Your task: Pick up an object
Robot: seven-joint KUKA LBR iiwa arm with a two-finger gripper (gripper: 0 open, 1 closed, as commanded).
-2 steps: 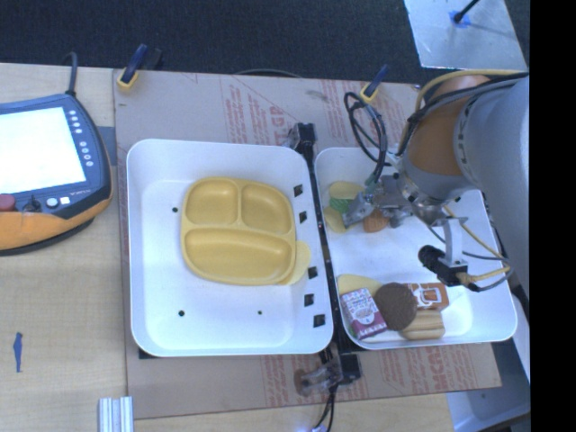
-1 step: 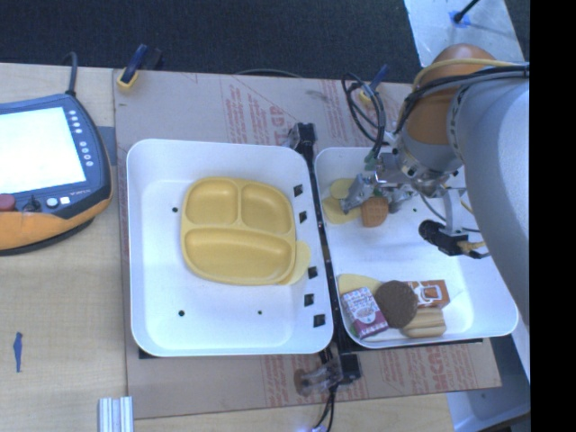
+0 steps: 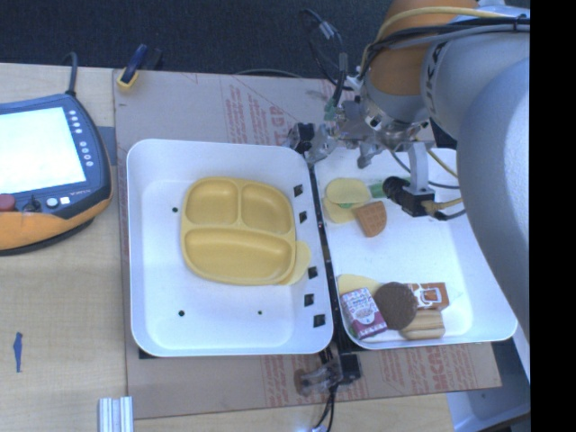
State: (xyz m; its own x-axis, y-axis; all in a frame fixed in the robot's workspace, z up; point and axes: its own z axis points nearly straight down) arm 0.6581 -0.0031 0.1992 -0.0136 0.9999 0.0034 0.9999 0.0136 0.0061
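- The brown wedge (image 3: 371, 218) is the likeliest object to pick; it lies at the far end of the right bin (image 3: 472, 268), touching the near-right edge of a pale yellow disc (image 3: 342, 196)
- The wedge looks like a small toy food piece: probably light, stiff enough to pinch, and not fragile; I would close across its two flat sides, at the right end away from the disc
- The disc looks thin and flat against the bin floor, so it is probably harder to get under and may slide instead of lifting
- The gripper (image 3: 364, 149) hangs over the far edge of the right bin, just beyond the disc and wedge; nothing is visibly in it, and I cannot tell whether it is released or clenched because the tip is lost in cables and brackets
- At the near end of the same bin sits a tight cluster: a dark round disc (image 3: 396, 304), a small red-and-white box (image 3: 359, 314) and an orange-brown packet (image 3: 433, 293); they overlap, so their outlines are hard to separate
- The arm's grey body covers the right side of this bin
- The left bin (image 3: 153, 241) holds a yellow divided plate (image 3: 238, 230), well apart from the gripper
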